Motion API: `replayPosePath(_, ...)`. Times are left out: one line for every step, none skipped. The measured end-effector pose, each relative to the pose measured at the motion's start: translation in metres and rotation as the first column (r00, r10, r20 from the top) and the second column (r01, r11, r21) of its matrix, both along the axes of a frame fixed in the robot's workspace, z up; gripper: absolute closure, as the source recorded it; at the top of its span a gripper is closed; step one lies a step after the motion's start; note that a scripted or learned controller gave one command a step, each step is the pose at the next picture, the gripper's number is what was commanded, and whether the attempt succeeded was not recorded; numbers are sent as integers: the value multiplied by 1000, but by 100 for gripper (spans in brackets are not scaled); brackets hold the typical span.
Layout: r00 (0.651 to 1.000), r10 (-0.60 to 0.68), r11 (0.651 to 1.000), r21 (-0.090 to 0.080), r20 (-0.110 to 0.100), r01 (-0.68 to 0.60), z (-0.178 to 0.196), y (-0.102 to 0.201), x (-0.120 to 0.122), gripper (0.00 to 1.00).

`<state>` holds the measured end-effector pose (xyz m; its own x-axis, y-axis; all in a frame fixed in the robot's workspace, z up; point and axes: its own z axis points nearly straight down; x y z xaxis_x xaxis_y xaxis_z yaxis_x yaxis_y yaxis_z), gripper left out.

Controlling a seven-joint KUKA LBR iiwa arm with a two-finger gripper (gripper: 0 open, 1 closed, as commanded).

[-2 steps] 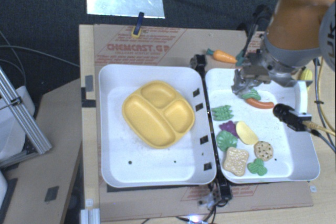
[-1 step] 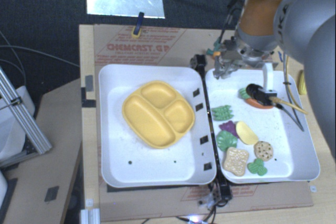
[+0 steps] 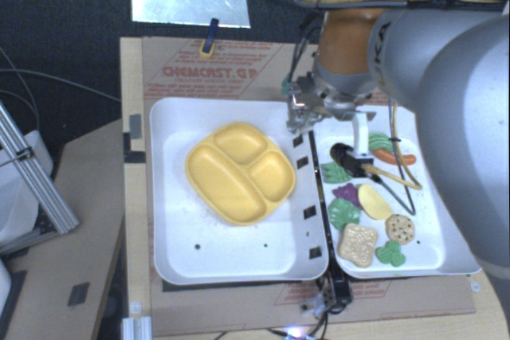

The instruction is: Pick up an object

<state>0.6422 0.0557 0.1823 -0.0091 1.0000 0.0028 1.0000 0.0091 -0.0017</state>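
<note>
Clutter sits in the right bin [image 3: 430, 251]: cracker [image 3: 358, 244], cookie [image 3: 399, 229], green leaves [image 3: 344, 212], carrot [image 3: 393, 157], all loose and reachable, so I read these as the pick targets. Left bin [image 3: 171, 251] has just the yellow divided plate [image 3: 239, 170]. I see the gripper [image 3: 300, 117] over the divider, nothing visibly held; jaw state I cannot tell.

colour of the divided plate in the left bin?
Pale yellow all over, no pattern. The divided plate shows plainly in the camera view.
</note>
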Motion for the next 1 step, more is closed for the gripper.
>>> replayPosePath(1000, -1, 1000, 1, 16, 1, 116, 34, -13, 100)
